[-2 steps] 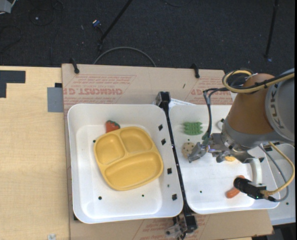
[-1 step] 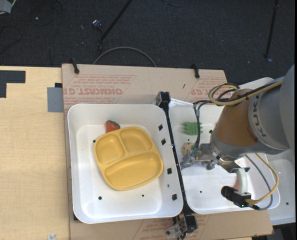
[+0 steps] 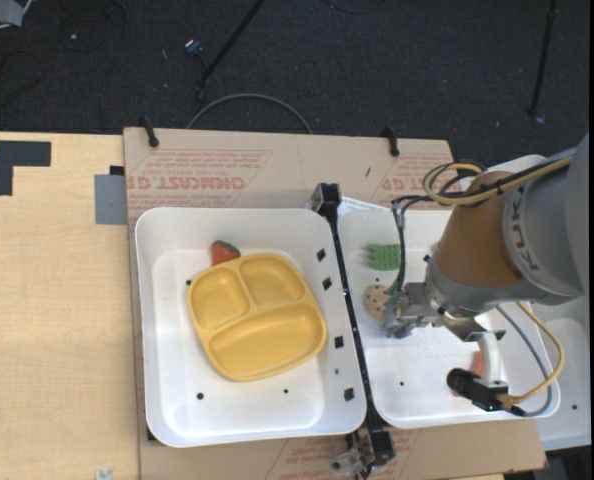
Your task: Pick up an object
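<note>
My gripper (image 3: 399, 324) hangs low over the left part of the right bin (image 3: 417, 408), on the grey arm with the orange band (image 3: 477, 243). A round beige speckled piece (image 3: 375, 300) lies just left of the gripper, close to it or touching it. A green ridged object (image 3: 382, 257) sits farther back in the same bin. In the left bin (image 3: 167, 388) lie a yellow divided plate (image 3: 257, 314) and a small red and green item (image 3: 224, 252) behind the plate's far left rim. Nothing shows between the gripper's tips.
A black divider (image 3: 345, 318) runs between the two bins. A black and red part on a yellow cable (image 3: 474, 385) hangs over the right bin's front right. Brown cardboard (image 3: 237, 173) lies behind the bins, and a wooden bench top (image 3: 47, 318) extends left.
</note>
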